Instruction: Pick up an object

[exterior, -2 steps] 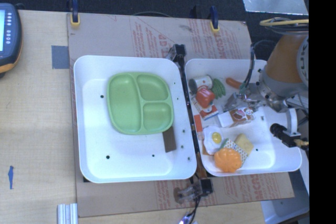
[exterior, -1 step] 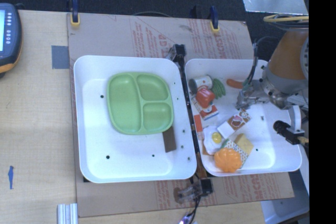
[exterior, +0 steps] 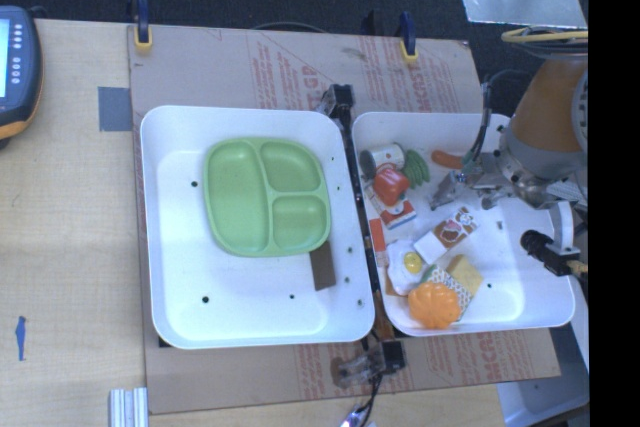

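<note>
Camera view: green plate [exterior: 267, 196] in left bin [exterior: 170, 305]

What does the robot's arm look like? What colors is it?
The arm is a fat, rounded tube, grey with an orange band. Thin dark cables loop beside it. At its end sits a metal gripper, silvery grey with dark bits, and a black piece sticks out nearby.

A pale green plate [exterior: 268, 196] is seen in a white bin [exterior: 170, 245]; an orange toy [exterior: 434, 305] in the other.
</note>
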Controlling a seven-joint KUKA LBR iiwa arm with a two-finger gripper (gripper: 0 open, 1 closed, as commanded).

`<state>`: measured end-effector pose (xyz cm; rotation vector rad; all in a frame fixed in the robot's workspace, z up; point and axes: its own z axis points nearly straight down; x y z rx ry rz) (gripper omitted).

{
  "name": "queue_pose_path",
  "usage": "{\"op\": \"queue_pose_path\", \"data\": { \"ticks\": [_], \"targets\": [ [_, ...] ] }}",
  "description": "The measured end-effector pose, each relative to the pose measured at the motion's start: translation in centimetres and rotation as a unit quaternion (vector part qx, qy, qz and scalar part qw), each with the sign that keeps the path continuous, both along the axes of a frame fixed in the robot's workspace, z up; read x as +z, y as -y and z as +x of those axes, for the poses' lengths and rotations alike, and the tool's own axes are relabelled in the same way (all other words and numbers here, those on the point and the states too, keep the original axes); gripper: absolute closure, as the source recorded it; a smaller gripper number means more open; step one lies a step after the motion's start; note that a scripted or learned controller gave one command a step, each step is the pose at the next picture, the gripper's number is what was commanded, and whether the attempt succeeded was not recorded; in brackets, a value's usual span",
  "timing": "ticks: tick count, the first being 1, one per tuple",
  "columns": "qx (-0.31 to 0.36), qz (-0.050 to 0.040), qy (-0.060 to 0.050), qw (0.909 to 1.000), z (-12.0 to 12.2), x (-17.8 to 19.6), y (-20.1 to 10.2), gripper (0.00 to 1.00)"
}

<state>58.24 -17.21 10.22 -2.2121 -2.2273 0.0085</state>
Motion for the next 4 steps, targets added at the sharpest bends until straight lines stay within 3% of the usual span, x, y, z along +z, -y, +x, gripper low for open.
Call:
{"op": "queue_pose_path", "data": {
  "ticks": [1, 2, 3, 4],
  "targets": [
    [-0.001, 0.0013, 0.001, 1.0000, 7.6, -0.1, -1.0, 0.00],
    [-0.002, 0.0029, -0.004, 1.0000, -6.3, 1.9, -3.3, 0.00],
    [0.000, -0.0003, 0.002, 1.0000, -3.6, -0.9, -5.4, 0.00],
    [-0.003, -0.0005, 0.004, 1.0000, -2.0, 5.3, 1.9, 0.00]
  ]
}}
